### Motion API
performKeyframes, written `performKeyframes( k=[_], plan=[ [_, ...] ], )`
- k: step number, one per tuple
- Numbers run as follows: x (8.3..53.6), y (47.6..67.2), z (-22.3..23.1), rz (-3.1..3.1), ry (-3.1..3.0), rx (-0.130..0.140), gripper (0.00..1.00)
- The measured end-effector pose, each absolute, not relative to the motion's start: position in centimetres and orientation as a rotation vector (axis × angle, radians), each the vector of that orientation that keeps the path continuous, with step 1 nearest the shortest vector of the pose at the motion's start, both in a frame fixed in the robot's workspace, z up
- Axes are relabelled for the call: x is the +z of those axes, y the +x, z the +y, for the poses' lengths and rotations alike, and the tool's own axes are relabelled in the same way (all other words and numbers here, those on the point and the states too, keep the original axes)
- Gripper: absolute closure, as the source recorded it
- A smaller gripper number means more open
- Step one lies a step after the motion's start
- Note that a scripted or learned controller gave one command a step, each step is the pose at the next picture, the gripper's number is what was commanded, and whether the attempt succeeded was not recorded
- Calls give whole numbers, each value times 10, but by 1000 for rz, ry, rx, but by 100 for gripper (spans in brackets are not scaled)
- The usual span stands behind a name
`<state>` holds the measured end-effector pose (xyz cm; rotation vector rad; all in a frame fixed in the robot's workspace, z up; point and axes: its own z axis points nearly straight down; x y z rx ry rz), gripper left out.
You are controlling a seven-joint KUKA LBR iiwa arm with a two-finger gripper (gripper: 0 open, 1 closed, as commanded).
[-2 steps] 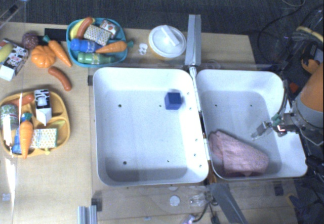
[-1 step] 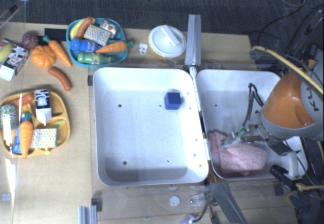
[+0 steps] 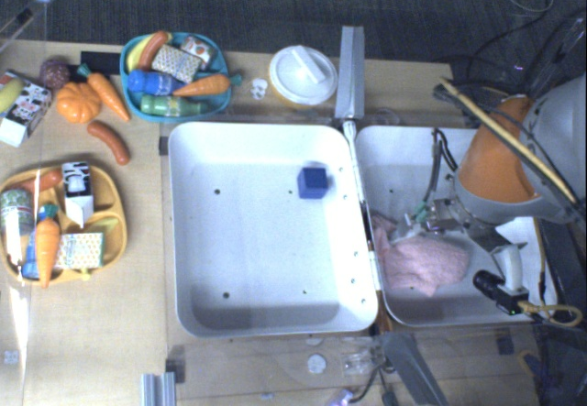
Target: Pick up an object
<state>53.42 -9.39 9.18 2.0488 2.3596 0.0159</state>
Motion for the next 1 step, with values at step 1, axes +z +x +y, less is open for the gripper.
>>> performKeyframes(
  k=[1],
  plan=[
    [92,586,-96,2174,2250,17,0]
  ],
)
